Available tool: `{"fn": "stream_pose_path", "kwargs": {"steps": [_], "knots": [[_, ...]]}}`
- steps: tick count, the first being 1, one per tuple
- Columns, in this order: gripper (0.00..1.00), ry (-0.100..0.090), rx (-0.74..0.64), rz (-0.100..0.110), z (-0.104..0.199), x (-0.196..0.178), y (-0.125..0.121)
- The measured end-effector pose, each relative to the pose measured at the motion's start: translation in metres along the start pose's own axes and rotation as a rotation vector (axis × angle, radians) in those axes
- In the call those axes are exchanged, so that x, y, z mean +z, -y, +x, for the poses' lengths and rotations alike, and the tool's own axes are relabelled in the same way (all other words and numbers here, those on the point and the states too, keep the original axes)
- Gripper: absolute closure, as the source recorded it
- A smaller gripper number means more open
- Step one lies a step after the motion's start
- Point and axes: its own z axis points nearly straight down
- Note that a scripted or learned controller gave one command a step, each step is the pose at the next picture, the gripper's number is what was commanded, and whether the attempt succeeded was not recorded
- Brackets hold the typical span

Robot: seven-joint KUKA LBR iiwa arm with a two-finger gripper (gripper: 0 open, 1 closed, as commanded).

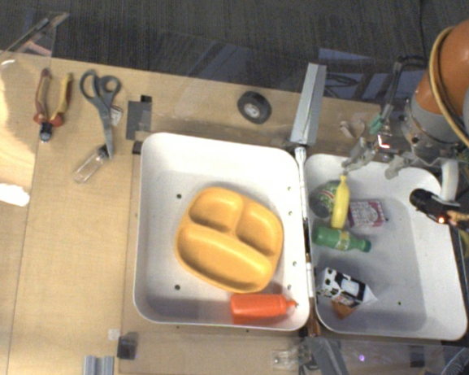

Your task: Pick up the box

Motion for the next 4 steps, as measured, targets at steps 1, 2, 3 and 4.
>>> {"fn": "stream_pose_path", "kwargs": {"steps": [1,2,3,4], "knots": [[0.0,0.006,-0.084,-0.018,-0.077,0.109,0.025],[0.0,0.007,-0.022,-0.027,-0.044,0.113,0.035],[0.0,0.029,-0.121,0.016,-0.026,0.112,0.008],[1.0,0.03,-0.124,0.009,-0.025,0.1,0.006]]}}
